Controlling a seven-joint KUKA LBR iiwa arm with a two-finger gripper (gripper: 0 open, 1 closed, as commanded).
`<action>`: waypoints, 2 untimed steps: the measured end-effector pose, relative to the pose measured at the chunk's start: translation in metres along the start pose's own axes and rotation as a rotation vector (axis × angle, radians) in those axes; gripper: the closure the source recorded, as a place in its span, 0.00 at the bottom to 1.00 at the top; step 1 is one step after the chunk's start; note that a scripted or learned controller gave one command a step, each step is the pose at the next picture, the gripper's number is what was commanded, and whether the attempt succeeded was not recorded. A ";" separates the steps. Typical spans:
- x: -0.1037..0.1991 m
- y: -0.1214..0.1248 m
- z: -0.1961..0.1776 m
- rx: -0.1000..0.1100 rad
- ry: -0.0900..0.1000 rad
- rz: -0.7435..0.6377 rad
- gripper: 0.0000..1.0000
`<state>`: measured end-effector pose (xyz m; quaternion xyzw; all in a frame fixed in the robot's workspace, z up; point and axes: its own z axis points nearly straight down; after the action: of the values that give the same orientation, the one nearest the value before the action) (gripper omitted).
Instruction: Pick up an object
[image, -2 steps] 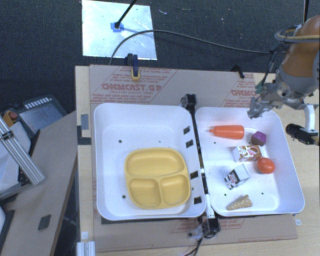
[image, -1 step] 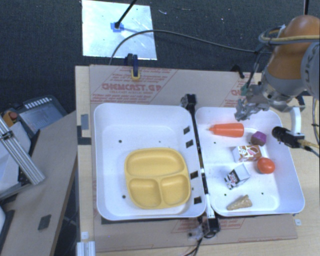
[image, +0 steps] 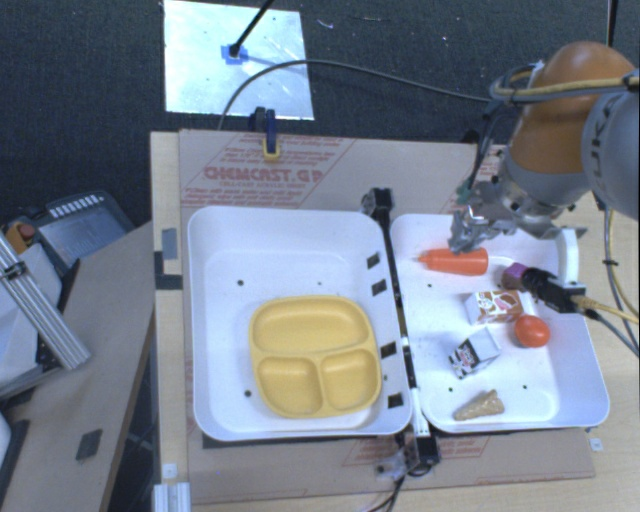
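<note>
Pincer (image: 466, 238) sits right above the carrot (image: 455, 262), an orange tapered piece lying on its side at the back of the right bin (image: 580, 400). Whether it's clenched or released, can't tell from here.

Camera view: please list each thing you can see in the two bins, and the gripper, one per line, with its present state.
gripper: low over the right bin, just above the carrot; nothing seen between its fingers
carrot: lying flat
yellow tray: lying flat in the left bin, three compartments
tomato: resting on the bin floor
white carton: lying on its side
small box: tilted
tan wedge: lying flat
purple item: partly hidden
</note>
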<state>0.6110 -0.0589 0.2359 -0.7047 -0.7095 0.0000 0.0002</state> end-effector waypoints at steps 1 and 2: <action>0.043 -0.013 0.008 0.000 0.001 -0.002 1.00; 0.090 -0.041 0.007 0.001 0.000 0.000 1.00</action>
<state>0.5690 0.0305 0.2290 -0.7046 -0.7096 0.0002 0.0007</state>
